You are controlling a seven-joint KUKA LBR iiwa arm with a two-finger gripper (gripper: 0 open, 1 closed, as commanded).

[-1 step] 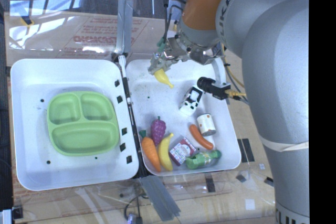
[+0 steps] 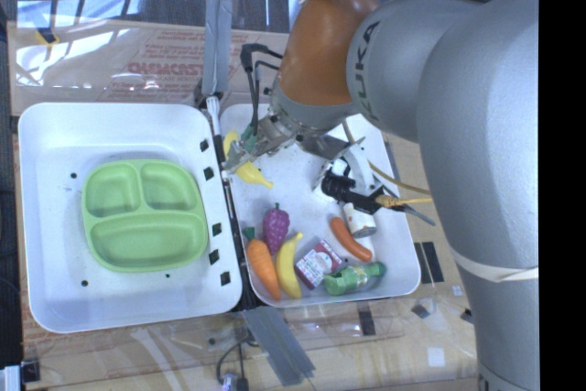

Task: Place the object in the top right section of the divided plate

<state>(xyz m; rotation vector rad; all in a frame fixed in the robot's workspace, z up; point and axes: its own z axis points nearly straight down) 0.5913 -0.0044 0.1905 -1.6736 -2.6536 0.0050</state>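
**Gripper low at left wall of right bin, plate waiting in left bin**

You are looking at the two-finger gripper hanging low over the upper left corner of the right shallow white bin, close against the wall it shares with the other bin. You cannot tell whether it is wide or narrow, because the wrist is covering it from above. A small yellow pointed toy piece is lying on the bin floor just beside and below the gripper. Whether the gripper is touching it is not clear.

Further down the same bin, a purple plastic grape cluster is sitting near the left wall. An orange toy carrot and a yellow toy banana are lying side by side beneath it. A small red-and-white carton is resting just right of the banana, and a green toy vegetable is lying along the bottom edge. An orange-red sausage-shaped toy is sitting above that.

The grey arm with the orange band is reaching in from the right, covering the bin's upper right part.

In the left shallow white bin, the light green divided plastic plate is lying flat in the middle. Its top right section is holding nothing.
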